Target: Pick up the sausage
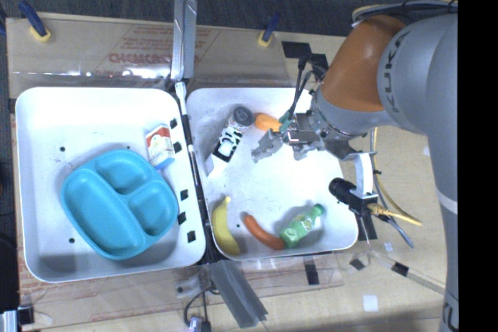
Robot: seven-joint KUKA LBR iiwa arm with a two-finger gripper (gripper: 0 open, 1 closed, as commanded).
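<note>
Overhead slanted view of two shallow white bins side by side on a bench. The grey arm with its orange band [359, 70] enters from the right of the frame and reaches over the right bin [331, 109]. Its gripper [278, 147] hangs over the upper middle of that bin, and nothing can be seen held in it; whether it is spread or closed cannot be told from this angle. The sausage [262, 232], reddish-orange, lies at a slant on the floor of the right bin near its lower edge, well below the gripper and apart from it. It sits between a banana [220, 228] to its left, which curves along the lower left corner of the bin, and a green bottle [302, 225] to its right, which lies on its side; the sausage's lower right end meets or nearly meets the bottle's base. In the upper left part of the same bin lies a dark bottle with a white label [229, 141] and a grey cap, and just right of the cap lies a small orange item [268, 121], close above the gripper. The left bin [39, 113] holds a blue divided plate [118, 202] in its lower middle, and a small white, red and blue carton [159, 145] rests at the plate's upper right edge, near the wall between the bins.
</note>
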